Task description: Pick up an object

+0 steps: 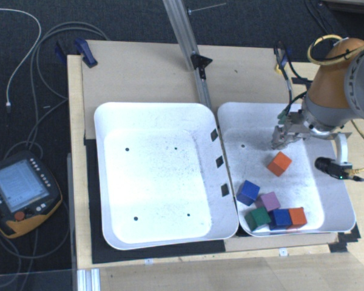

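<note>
Orange cube (279, 163) tilted, corner-up, just below claw (283, 139).

Pretty clearly a robotics lab I'm dialed into — plywood bench (139, 59) on dark carpet (30, 102), a teach pendant (18, 190) lying on the floor with loose cables (54, 32) trailing around it, an aluminium camera post (182, 29) bolted up, and two white bins (109, 120) clamped side by side — no home stuff anywhere.
</note>
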`<state>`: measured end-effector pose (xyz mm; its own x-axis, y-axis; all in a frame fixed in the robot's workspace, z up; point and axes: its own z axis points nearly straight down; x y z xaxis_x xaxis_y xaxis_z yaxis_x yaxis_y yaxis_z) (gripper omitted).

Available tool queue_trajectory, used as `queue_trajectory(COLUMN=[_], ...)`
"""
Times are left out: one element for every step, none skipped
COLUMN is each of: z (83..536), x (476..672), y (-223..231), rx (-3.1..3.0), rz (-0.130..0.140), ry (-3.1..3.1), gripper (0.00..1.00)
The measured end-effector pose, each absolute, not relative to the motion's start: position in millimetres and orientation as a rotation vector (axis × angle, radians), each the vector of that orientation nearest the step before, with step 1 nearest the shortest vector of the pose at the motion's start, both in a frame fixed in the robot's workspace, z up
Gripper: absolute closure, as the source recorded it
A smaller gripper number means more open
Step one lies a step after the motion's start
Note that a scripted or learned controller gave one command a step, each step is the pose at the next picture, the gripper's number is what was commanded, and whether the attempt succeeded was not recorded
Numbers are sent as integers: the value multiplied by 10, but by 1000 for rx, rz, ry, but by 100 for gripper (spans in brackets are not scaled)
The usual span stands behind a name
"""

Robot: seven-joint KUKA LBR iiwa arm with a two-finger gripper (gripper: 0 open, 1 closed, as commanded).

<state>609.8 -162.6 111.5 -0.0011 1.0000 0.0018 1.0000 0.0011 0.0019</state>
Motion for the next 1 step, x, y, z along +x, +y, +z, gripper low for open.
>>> queue_trajectory(z=[1108], x=[6095], y=[-1627], rx=[2221], rz=[3], ry=[2223], gripper=[0])
